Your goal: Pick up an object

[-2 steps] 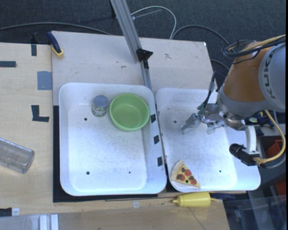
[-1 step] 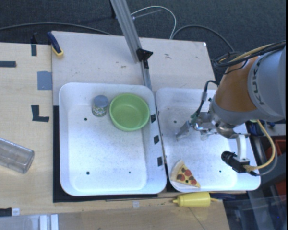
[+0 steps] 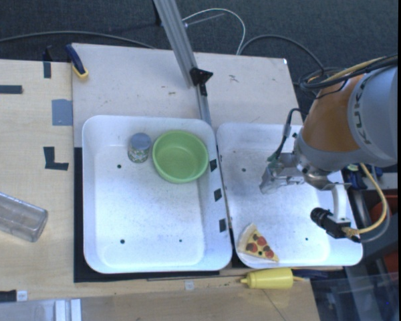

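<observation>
A green bowl sits at the back of the left bin, with a small grey-lidded jar touching its left side. A toy pizza slice lies at the front left corner of the right bin. My gripper hangs over the middle of the right bin, pointing down, well behind the pizza slice. Nothing shows between its fingers.
A yellow mustard bottle lies on the bench just in front of the right bin. A clear plastic container lies on the wooden table at far left. A grey metal pole slants down to the divide between the bins. Cables run behind them.
</observation>
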`<action>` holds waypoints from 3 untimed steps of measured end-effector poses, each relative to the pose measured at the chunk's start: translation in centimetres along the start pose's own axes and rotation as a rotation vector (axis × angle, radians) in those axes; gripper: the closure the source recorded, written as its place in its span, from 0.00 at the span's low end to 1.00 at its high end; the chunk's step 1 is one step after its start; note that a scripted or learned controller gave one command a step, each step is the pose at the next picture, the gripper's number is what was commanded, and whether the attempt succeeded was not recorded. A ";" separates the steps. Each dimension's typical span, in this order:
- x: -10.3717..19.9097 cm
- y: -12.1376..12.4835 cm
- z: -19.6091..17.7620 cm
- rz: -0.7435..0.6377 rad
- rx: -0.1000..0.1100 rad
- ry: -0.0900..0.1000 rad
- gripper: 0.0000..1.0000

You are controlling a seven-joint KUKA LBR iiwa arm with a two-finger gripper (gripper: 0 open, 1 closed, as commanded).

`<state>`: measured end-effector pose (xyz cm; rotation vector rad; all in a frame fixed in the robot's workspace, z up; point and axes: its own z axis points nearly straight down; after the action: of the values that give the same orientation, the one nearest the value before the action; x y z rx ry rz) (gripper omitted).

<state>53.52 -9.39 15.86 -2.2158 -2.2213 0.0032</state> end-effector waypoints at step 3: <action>5.0 3.7 -4.1 -0.004 -0.003 0.000 1.00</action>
<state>57.21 -4.36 20.00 -2.2124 -2.2277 -0.0004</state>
